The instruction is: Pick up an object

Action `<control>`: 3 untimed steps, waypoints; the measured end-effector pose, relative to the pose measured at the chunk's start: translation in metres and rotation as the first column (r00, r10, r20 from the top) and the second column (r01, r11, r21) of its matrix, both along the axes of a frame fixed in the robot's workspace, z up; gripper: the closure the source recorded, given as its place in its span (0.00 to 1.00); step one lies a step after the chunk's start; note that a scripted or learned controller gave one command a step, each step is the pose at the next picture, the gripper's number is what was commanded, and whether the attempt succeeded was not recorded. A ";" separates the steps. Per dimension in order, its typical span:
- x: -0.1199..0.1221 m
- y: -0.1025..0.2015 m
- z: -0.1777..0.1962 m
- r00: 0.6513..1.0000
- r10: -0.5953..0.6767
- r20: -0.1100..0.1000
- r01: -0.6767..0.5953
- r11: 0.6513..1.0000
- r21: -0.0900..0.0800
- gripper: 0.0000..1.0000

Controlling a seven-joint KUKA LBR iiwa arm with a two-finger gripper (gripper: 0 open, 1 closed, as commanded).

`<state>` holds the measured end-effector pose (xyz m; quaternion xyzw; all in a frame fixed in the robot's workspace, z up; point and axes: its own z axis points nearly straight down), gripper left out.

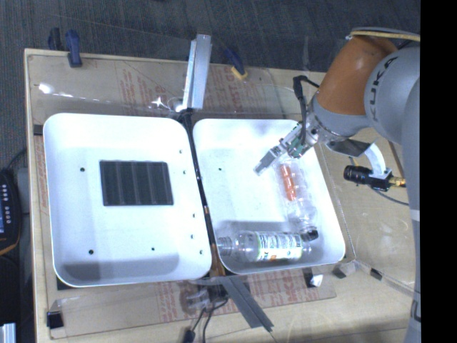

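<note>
A dark ribbed rectangular tray (136, 183) is seen lying flat in the middle of the left bin (71, 256). Just beside it, the right bin (228, 156) is found, the two bins touching along a dark seam. Along the near wall of the right bin a clear plastic bottle with a printed label (268, 246) is laid on its side. A second clear bottle with an orange label (294, 190) is laid near the right wall, its dark cap pointing toward the first bottle. The gripper (270, 158) is held above the upper end of that second bottle; nothing is seen between its fingers, and whether the jaws are released or clenched cannot be told.
</note>
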<state>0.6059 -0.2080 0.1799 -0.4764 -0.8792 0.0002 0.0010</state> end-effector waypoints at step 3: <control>-0.025 0.000 -0.065 1.000 -0.028 0.000 0.028 1.000 -0.001 0.00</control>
